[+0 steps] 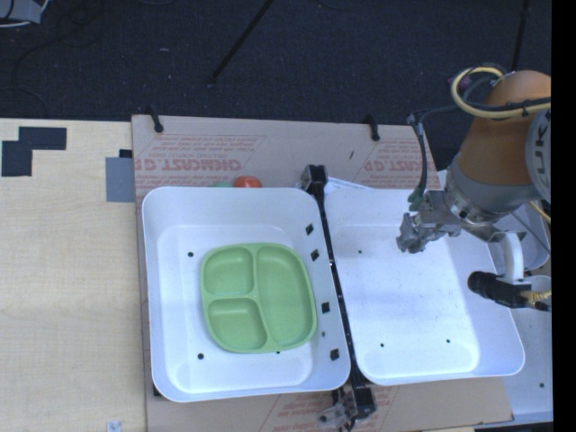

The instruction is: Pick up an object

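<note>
Bins side by side: left bin (171,241) has green divided tray (258,297) lying flat, right bin (432,331) under arm. Gripper (412,238) over right bin, nothing visibly held, finger opening unclear. Likely approach step; next needs crossing to tray.

Green three-compartment plate (258,297), flat, upright, centred in left bin (171,241), slightly rotated.

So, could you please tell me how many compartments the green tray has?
3: on the tray, two sit side by side at the far end and one at the near left.
</note>
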